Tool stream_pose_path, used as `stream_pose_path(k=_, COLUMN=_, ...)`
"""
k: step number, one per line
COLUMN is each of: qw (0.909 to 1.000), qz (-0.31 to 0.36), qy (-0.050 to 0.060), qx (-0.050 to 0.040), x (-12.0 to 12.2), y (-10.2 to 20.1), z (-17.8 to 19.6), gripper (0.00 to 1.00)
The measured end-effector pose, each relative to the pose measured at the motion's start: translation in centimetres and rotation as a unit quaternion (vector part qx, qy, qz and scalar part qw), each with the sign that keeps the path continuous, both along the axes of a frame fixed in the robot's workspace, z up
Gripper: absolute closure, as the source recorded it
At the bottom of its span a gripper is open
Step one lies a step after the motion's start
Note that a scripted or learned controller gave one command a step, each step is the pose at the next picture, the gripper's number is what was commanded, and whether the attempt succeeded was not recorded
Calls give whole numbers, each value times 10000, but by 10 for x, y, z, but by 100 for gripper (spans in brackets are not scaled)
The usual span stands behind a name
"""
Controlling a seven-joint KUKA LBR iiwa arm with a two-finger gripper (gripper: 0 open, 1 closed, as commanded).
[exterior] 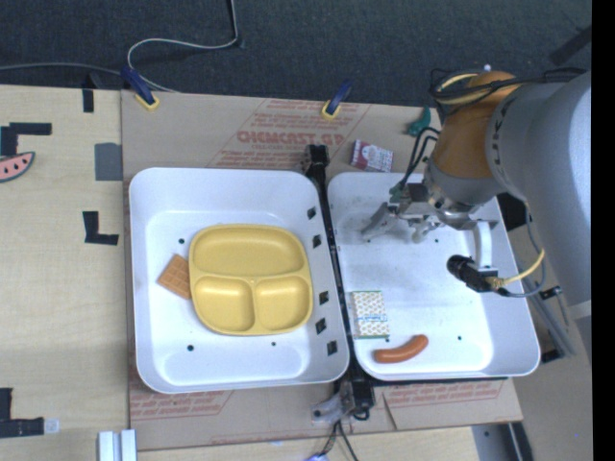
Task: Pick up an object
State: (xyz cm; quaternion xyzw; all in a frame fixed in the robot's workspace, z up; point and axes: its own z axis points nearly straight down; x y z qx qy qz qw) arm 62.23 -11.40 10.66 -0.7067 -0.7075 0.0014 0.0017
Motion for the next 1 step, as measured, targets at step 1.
stream_pose_path(k=1, qw=10000, qz=12, qy=-9, qx=-1, x=1, y=1, z=10, gripper=100)
